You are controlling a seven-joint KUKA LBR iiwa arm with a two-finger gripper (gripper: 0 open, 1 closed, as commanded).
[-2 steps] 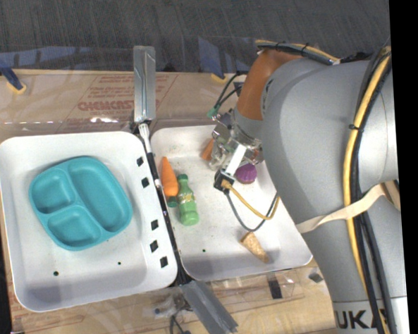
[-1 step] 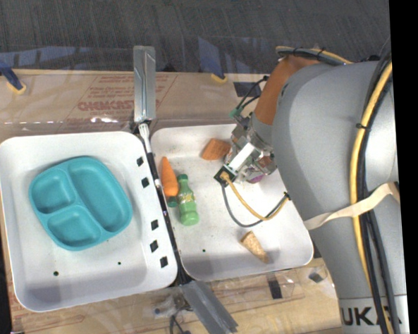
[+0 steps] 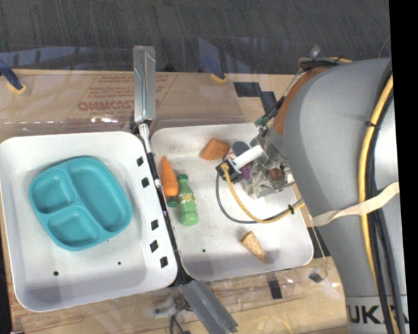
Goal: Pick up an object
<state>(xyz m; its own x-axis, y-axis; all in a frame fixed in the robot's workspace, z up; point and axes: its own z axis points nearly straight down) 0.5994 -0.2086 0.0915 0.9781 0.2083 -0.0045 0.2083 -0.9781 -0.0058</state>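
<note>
Dark ribbed flooring lies beyond the bench [image 3: 63,87], whose brown top is covered by a clear sheet; faint reddish print shows through near the upper left, too washed out to read. Two shallow white bins sit side by side on it. The left bin [image 3: 32,279] holds a teal divided plate [image 3: 80,201] with three compartments, set toward its upper left.

The right bin [image 3: 214,258] carries the loose items. An orange carrot [image 3: 169,177] lies along the bin's left wall, and a green bottle [image 3: 186,201] with a yellowish label lies just beside it, to its lower right; the label's writing is too small to read. A brown-orange piece like a bread slice [image 3: 214,150] rests near the upper middle, and a tan cone-shaped object [image 3: 254,245] lies near the lower right, well apart from the others.

The grey arm [image 3: 343,161] reaches in from the right, with a yellow cable looping down over the bin floor. Its claw [image 3: 257,172] hangs over the bin's right part, close to the bread-like piece; whether its fingers are spread or pressed together I cannot tell, and nothing can be seen pinched in it. White letters "UK" show at the arm's base, at the lower right corner.
</note>
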